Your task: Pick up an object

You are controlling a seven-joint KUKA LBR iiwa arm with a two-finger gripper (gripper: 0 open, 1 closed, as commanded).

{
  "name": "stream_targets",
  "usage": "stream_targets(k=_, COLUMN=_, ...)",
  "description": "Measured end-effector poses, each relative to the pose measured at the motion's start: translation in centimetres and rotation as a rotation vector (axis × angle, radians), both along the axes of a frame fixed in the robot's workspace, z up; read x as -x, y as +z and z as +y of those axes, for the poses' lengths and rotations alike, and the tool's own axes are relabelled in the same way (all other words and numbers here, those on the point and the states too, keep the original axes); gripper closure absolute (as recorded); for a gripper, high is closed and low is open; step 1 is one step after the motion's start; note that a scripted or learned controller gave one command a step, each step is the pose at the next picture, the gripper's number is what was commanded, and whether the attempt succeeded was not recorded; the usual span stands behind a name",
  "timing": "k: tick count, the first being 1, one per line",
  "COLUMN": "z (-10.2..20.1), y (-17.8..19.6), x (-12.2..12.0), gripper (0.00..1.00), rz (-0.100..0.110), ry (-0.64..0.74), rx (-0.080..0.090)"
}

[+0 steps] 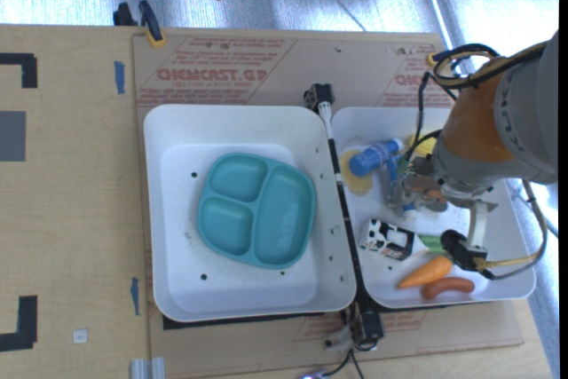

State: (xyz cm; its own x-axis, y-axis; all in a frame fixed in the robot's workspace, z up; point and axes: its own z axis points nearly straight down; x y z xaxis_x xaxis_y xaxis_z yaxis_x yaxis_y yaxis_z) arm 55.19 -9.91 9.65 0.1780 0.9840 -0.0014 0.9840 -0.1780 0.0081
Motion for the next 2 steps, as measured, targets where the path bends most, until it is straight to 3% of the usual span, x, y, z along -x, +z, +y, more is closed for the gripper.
stream_targets(k=1, z=5.0, y=12.8, x=-0.8, gripper=1.00, rz=0.007, ry=-0.259, rx=-0.004)
stream_targets(k=2, z=-3.0, y=8.8, x=1.8, gripper=1.00, rz=0.011, ry=-0.128, rx=-0.004)
